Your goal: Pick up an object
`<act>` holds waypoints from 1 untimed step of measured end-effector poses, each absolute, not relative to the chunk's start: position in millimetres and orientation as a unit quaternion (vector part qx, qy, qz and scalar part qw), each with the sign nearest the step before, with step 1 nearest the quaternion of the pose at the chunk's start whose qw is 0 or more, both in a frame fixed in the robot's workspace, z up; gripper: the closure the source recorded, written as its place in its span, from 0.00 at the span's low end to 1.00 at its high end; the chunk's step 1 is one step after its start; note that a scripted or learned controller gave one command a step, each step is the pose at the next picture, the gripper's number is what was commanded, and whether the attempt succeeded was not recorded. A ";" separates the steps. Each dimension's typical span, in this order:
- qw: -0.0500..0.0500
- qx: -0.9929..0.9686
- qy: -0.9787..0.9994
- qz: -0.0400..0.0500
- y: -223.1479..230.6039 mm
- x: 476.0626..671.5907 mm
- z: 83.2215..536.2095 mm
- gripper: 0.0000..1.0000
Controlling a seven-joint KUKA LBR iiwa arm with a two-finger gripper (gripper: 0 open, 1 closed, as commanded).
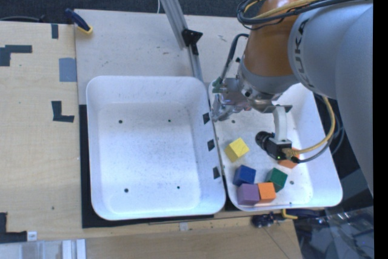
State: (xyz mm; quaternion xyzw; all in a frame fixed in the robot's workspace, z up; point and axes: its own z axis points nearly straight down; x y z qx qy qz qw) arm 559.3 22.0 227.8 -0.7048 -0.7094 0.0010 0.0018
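Several small blocks lie in the right bin (pixel 321 188): a yellow block (pixel 237 148), a blue block (pixel 245 174), a purple block (pixel 248 193), an orange block (pixel 267 191) and a green block (pixel 278 178). My gripper (pixel 222 107) hangs over the right bin's upper left part, close to the wall between the bins, above and left of the yellow block. I see nothing held in it, and the wrist hides much of its fingers.
The left bin (pixel 97 130) lies beside the right one. A slanted metal pole (pixel 173 6) runs down to the bins' top edge. The grey arm (pixel 339 45) covers the right bin's upper right. A blue and yellow tool (pixel 79 20) lies on the bench at the upper left.
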 end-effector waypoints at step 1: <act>0.002 -0.705 -0.709 0.001 74.6 547.8 219.2 1.00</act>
